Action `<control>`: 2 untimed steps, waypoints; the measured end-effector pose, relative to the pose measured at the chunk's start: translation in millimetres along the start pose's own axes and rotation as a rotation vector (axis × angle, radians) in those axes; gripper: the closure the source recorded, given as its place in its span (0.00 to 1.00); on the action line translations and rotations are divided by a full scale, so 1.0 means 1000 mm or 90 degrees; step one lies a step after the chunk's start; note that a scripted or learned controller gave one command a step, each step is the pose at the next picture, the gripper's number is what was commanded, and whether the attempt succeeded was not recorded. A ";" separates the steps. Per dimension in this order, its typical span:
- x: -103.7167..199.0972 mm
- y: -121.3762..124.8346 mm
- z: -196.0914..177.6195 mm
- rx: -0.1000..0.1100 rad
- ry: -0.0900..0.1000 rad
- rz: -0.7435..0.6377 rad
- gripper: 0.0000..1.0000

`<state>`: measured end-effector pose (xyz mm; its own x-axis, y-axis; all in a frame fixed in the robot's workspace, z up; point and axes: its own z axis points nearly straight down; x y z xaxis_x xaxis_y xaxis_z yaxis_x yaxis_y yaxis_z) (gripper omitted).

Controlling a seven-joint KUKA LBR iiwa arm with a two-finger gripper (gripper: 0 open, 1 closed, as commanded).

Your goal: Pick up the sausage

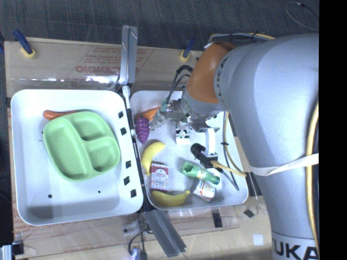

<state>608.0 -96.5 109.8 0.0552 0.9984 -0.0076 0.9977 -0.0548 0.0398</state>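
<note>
In the left bin, toward 11 o'clock: one orange-red sausage, lying along the far edge of a green divided plate and partly tucked behind its rim; only its left length shows. The plate sits in the upper half of this bin.

In the right bin, from 12 o'clock round:
- an orange carrot-like piece at 11 o'clock, beside the divider;
- a bunch of purple grapes just below it;
- a yellow banana at 9 o'clock;
- a small red carton touching that banana's lower end;
- a second banana along the near wall at 6 o'clock;
- a green bottle and a small can at 5 o'clock.

Over the right bin's upper middle: the gripper, under the grey arm with its orange band. Its hold and opening cannot be made out from this view. It is well apart from the sausage, which lies in the other bin.
</note>
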 end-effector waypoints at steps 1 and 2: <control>-0.008 0.044 0.012 0.021 -0.005 -0.047 0.00; -0.006 0.046 0.017 0.027 -0.007 0.117 0.00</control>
<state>654.3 -104.9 94.3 0.2372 0.9713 -0.0153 0.9715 -0.2372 -0.0012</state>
